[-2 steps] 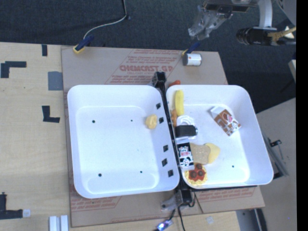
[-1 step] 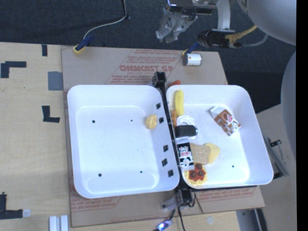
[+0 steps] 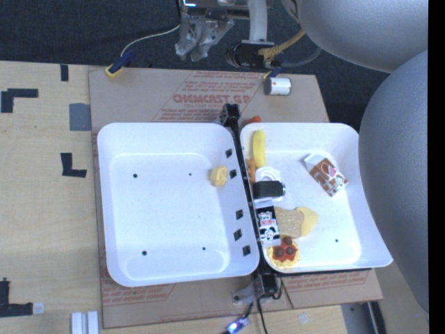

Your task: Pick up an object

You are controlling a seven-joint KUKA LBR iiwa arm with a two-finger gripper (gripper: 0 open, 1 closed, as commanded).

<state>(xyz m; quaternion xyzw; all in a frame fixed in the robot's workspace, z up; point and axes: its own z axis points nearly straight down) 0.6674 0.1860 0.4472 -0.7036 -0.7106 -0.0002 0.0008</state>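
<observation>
Grey arm (image 3: pixel 389 19) — gripper (image 3: pixel 197 42) (blurred)

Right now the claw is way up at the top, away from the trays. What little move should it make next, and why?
Probably swing down toward the left bin. The gripper hangs beyond the bins' far edge, over the dark floor, while the small yellow piece lies alone there, apart from the crowded toys in the right bin.

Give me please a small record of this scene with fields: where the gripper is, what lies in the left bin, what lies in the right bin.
gripper position: gripper above the top edge of the bench, beyond both bins
left bin: one small yellow piece near its right wall
right bin: banana, red-and-white packet, bread slice, cow-print carton, pizza slice
held object: none seen
</observation>
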